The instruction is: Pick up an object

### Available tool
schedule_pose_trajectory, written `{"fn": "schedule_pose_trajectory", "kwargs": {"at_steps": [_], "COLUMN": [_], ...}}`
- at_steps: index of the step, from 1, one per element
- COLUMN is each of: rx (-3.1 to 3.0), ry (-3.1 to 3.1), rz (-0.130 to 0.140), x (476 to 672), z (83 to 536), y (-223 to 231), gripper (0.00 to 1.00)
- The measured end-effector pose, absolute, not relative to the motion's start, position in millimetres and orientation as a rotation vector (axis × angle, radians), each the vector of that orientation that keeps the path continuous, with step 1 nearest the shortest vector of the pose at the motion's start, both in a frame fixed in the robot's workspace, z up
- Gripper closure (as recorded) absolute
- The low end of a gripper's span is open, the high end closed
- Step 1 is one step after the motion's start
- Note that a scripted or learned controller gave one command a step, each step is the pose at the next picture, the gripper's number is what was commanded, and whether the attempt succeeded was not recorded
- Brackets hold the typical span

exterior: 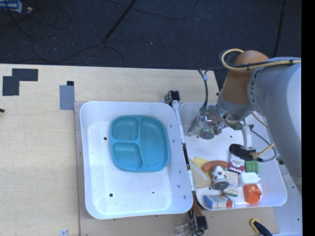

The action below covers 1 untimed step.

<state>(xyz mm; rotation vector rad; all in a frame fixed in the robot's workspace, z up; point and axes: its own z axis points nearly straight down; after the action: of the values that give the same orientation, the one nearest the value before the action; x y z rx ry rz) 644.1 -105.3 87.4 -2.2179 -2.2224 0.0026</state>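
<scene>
Bench-top right bin (275, 193): claw (206, 128) near its left wall.

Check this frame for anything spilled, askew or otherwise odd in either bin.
Nothing looks spilled or broken. The teal divided plate lies flat in the left bin. The small items are crowded into the near end of the right bin, overlapping in a heap, while the gripper hangs over its far end.

One fixed camera above my bench (39, 146), angled down, both bins (93, 200) framed, my arm (275, 82) entering from right.
</scene>
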Motion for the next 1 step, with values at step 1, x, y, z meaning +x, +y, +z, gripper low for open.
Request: {"fn": "schedule_pose_trajectory", "kwargs": {"at_steps": [1], "rx": [-2.221], "ry": [-2.221], "rz": [0.003], "x": [644.1], "z": [206.0], "y": [-148.1], "gripper": [0.00]}}
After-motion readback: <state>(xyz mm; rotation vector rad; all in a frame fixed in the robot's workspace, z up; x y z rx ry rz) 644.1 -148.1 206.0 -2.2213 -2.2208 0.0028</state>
